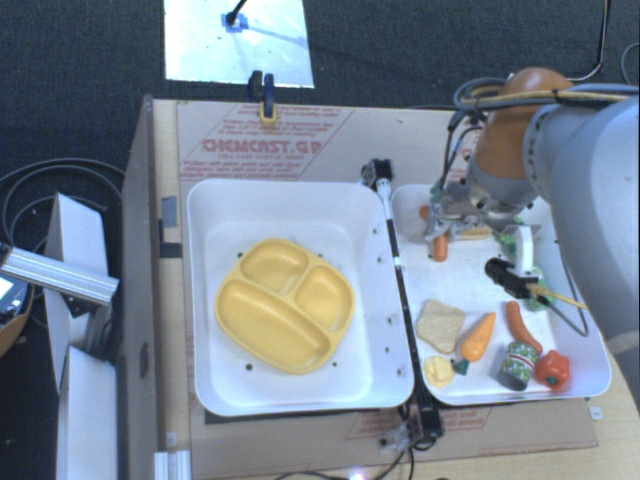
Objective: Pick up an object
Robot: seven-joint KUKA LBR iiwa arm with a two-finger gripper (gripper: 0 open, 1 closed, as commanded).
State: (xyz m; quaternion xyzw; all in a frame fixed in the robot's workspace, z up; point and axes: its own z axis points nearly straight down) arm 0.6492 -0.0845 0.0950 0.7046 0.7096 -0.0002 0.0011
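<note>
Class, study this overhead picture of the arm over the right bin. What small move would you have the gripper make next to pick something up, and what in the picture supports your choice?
Probably a short straight descent. The gripper hangs at the far end of the right bin, with a small orange piece just beneath it, apart from the bread slice and carrot nearer the camera.

The grey arm with its orange band (515,118) reaches in from the right. Its two-finger gripper (438,230) points down, wrist bent low.
</note>
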